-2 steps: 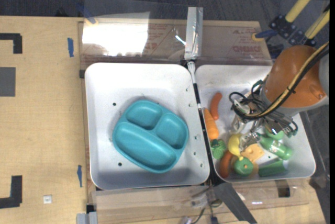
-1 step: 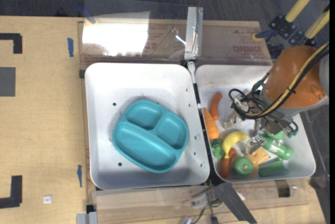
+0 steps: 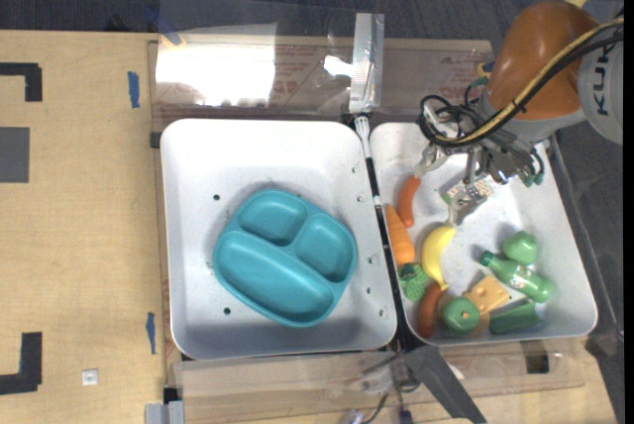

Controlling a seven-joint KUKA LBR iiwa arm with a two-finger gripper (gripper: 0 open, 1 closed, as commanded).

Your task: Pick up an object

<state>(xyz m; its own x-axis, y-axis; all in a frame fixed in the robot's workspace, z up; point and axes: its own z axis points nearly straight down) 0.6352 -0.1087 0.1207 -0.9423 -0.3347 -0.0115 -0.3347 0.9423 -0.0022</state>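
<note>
The camera view shows the claw, its opening impossible to tell, hanging over the right bin above a glossy yellow lemon-shaped toy beside an orange carrot.

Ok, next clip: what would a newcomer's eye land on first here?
Probably the teal divided plate, lying alone in the left bin. Next, the bright toy food heaped at the near side of the right bin: a carrot, a yellow lemon and a green bottle. Above that pile the gripper hangs from the arm's orange band.
</note>
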